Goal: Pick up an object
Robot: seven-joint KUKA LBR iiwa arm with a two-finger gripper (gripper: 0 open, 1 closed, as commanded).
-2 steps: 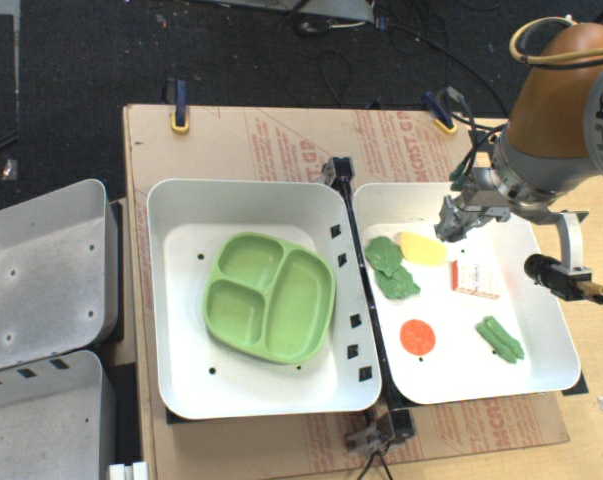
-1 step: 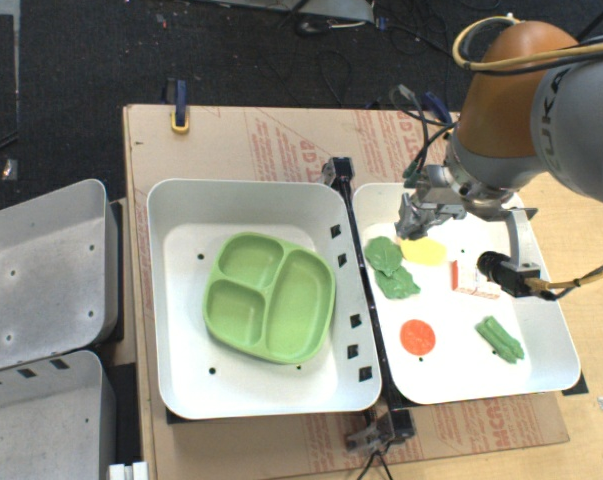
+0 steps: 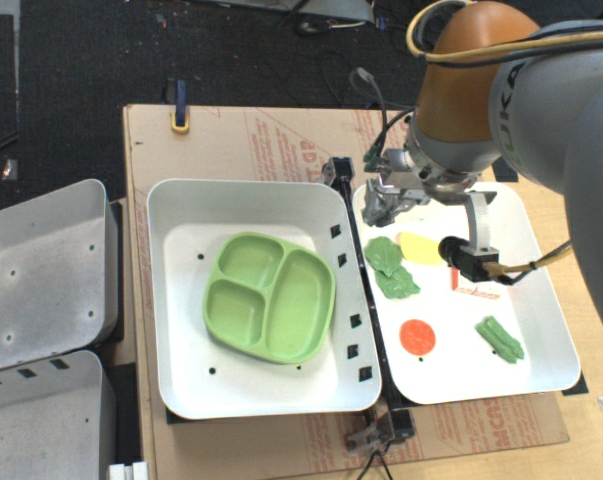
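Robotics lab, plywood bench point(image 3: 281, 133) on dark carpet, two white bins point(image 3: 171, 218), clamp point(image 3: 180, 108), loose cables point(image 3: 376, 98)

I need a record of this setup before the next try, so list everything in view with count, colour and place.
Bins: two, white, side by side on the bench; left bin, right bin.
Divided plate: one, light green, three compartments, middle of the left bin.
Leafy piece: one, green, left part of the right bin.
Flat yellow piece: one, yellow, right bin, beside the leafy piece, partly under the arm.
Round piece: one, orange-red, near the front of the right bin.
Small long piece: one, green, front right of the right bin.
Clamp: one, yellow and blue, bench's back left edge.
Arm: one, grey with orange band, from the right.
Gripper: one, over the back of the right bin.
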